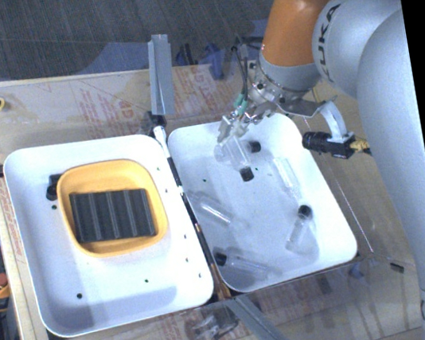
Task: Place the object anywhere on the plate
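Note:
A yellow plate (pixel 105 175) with a dark ridged middle lies in the left bin (pixel 48 297). Several clear plastic tubes with black caps lie scattered in the right bin (pixel 334 246): one (pixel 210 209) near its left wall, one (pixel 286 173) toward the right, one (pixel 299 229) at the lower right and one (pixel 240 264) at the front. My gripper (pixel 233 139) hangs low over the back of the right bin. Just below it are a black cap (pixel 246 174) and another (pixel 255 147). I cannot make out whether any tube is in its grasp.
The grey arm with its orange band (pixel 293 22) comes in from the upper right and covers the bench's right side. A metal divider (pixel 158 73) stands behind the gap between the bins. A black fitting (pixel 327 143) sticks out by the right bin's far right rim.

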Controlling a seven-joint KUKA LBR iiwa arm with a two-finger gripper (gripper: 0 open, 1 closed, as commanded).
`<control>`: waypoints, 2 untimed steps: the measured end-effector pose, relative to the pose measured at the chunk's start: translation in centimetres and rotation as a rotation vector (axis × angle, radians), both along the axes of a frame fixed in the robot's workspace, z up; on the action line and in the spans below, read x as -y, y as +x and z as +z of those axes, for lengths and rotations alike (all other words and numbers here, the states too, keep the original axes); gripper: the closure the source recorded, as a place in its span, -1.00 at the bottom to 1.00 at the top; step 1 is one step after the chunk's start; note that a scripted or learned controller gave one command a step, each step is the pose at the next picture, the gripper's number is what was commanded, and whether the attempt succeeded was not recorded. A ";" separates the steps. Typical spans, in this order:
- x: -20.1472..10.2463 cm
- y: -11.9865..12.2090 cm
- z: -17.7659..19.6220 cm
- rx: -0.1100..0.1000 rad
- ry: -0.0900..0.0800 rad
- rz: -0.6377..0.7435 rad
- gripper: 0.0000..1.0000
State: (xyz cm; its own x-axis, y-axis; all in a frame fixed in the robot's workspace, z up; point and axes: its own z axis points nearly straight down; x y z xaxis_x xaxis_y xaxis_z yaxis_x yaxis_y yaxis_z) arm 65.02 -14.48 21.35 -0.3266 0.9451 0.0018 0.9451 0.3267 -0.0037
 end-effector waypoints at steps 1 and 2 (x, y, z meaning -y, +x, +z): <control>-7.8 0.7 -2.1 0.002 0.000 0.276 1.00; -9.7 -1.8 -2.2 0.001 0.001 0.369 1.00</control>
